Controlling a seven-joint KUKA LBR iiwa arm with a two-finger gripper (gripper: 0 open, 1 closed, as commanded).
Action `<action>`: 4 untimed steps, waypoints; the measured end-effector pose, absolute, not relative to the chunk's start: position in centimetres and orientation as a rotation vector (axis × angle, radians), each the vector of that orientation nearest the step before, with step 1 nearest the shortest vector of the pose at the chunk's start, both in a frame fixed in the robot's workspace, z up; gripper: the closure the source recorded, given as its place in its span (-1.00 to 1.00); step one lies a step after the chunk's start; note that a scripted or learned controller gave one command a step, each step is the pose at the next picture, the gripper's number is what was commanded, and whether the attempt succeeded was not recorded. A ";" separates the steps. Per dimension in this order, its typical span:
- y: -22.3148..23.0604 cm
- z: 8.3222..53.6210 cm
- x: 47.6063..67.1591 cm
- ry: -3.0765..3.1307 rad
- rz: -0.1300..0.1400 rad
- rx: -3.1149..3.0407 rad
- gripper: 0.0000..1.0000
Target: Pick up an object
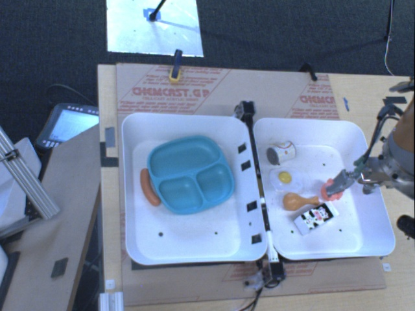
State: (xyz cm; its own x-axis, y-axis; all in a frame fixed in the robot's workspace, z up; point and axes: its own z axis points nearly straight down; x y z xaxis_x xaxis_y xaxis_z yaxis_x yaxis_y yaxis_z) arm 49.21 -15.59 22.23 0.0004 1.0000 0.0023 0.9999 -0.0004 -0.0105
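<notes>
A blue divided plate (190,175) is seen in the left bin (137,238), with a sausage (150,187) touching its left edge. Right of the plate, in the other bin (363,238), a cup (281,153), a yellow toy (284,177), an orange spoon (300,201) and a small carton (315,217) are laid. Furthest right of the plate, a pink object (333,188) is clasped in the gripper (342,183).

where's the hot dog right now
The hot dog lies in the left bin, on its floor just off the left edge of the blue tray, far from the gripper over the right bin.
</notes>
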 end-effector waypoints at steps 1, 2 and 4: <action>-15.5 22.8 49.5 -2.226 -0.001 -2.218 -1.00; -15.7 18.6 49.2 -2.222 0.000 -2.219 -1.00; -15.3 10.2 49.0 -2.225 -0.002 -2.221 -1.00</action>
